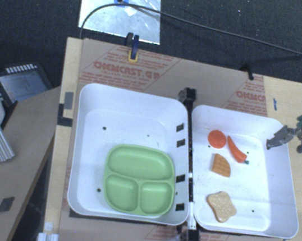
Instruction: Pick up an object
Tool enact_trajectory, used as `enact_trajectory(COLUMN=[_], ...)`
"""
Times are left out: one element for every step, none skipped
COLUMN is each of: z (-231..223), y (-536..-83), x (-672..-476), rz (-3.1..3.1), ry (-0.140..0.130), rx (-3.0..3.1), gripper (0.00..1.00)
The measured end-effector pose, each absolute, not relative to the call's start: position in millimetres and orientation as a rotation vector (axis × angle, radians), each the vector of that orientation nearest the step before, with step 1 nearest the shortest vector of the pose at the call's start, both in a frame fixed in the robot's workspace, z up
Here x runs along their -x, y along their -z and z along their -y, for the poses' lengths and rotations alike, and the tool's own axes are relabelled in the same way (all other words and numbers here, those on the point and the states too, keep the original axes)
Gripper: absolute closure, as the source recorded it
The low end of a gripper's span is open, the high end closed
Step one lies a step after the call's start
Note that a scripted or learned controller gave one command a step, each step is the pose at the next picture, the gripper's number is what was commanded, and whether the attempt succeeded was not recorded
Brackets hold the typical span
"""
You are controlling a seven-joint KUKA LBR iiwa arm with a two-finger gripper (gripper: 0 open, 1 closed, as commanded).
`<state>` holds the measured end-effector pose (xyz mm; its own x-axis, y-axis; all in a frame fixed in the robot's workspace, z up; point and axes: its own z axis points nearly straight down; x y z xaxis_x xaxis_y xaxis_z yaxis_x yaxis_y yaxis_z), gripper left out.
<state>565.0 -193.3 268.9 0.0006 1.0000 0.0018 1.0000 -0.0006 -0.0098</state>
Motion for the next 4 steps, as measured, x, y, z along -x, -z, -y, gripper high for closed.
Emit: enact_trajectory(z=[192, 198, 206, 200], y=[-276, -224, -178, -121], x=[-567.1, -576.2, -578.7, -571.3], rz=[2.226, 2.223, 2.222, 2.221], ry=[0.001, -0.001, -0.001, -0.001], rx=[2.219, 2.220, 2.220, 2.219], gripper=[0.00, 0.00, 0.00, 0.00])
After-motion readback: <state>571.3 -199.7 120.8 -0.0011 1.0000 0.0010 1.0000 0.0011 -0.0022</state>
